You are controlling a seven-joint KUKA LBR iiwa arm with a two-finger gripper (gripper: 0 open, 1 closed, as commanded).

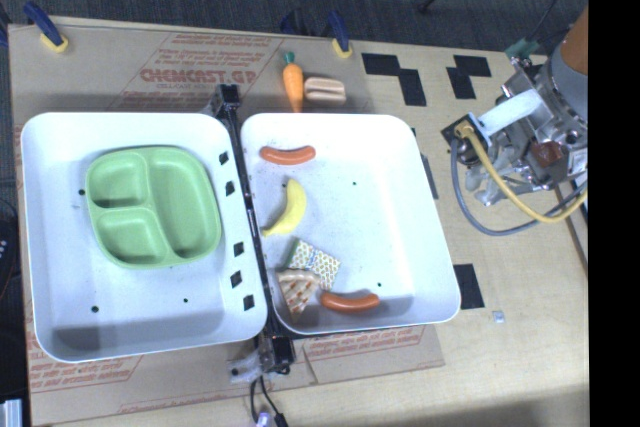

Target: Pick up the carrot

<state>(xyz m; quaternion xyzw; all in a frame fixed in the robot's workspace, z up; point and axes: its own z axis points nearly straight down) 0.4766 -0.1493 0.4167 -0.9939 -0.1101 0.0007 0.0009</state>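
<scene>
Though gripper [520,150] state unreadable — carrot [292,82] on bench, just beyond right bin [425,205].

The carrot [292,85] is small and toy-like, a bright orange body with a short green top; it lies flat on the brown cardboard sheet [200,65] that covers the table, outside both bins, just beyond the far rim of the right bin [400,130] near that bin's far-left corner; its long axis runs roughly away from the camera, the green top at the far end and the orange tip pointing toward the bin rim; the tip ends close to the rim, though contact cannot be made out; just beside it on its right lies a small tan and pink block [324,91], close to it or touching.
</scene>
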